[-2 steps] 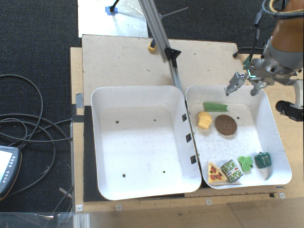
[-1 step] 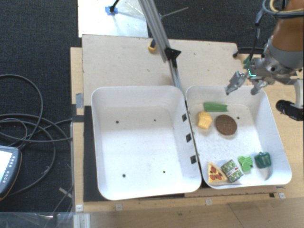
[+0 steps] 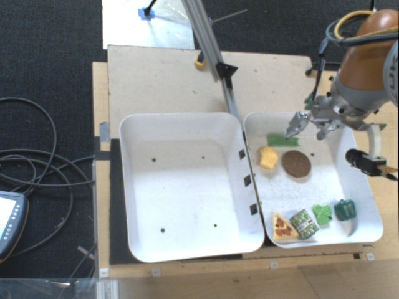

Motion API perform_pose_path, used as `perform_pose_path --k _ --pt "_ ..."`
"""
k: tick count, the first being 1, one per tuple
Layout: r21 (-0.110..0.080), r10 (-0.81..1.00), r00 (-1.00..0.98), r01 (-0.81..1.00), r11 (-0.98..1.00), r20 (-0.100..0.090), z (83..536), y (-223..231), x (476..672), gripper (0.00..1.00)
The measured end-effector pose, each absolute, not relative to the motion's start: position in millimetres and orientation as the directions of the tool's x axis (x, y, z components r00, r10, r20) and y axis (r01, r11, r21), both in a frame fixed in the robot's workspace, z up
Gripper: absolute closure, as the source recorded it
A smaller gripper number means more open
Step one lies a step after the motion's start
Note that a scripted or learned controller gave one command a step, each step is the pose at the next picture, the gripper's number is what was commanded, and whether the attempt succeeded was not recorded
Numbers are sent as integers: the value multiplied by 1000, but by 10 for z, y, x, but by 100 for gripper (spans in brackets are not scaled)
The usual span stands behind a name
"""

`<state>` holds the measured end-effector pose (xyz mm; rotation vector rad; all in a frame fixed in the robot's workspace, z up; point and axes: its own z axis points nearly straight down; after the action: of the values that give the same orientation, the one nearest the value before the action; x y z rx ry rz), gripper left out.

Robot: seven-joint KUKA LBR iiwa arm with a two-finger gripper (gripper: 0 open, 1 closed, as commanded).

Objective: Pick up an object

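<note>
I have the gripper (image 3: 298, 127) hanging over the back of the right bin (image 3: 368, 198), its tip just above the green strip (image 3: 283, 141). The fingers look parted a little and hold nothing — but they're small from up here, so I'd call that a reading, not a certainty. Nothing sits between them that I can see.

The task names no particular object, so anything in this bin will do. Closest is the green strip, lying flat right under and slightly left of the fingertips. Just beyond it, toward the front, sits the brown disc (image 3: 297, 164), and left of that the yellow chunk (image 3: 269, 158), close against the wall between the bins. The rest are well away from the gripper, bunched at the front edge: the pizza slice (image 3: 283, 228), the green box (image 3: 305, 223) touching it, the light-green piece (image 3: 322, 213) and the dark-green piece (image 3: 345, 210).

I'd guess the arm is held high and canted because it's lining up a descent on the strip. That's a thin, flat target — fingers may skid over it or close on air. The yellow chunk looks the easier grab, though the wall beside it crowds one finger. The left bin (image 3: 134, 185) has nothing for me.
</note>
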<state>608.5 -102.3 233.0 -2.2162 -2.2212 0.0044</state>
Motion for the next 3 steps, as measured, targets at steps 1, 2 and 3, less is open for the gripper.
perform_pose_path --k 1,2,3 --pt "-4 1000 -1 1000 1 0 1784 -1062 6172 0" --pt "-3 1000 -3 1000 3 1 1272 -1055 6271 0" --pt "4 1000 -2 1000 2 0 1417 -1060 6288 100"
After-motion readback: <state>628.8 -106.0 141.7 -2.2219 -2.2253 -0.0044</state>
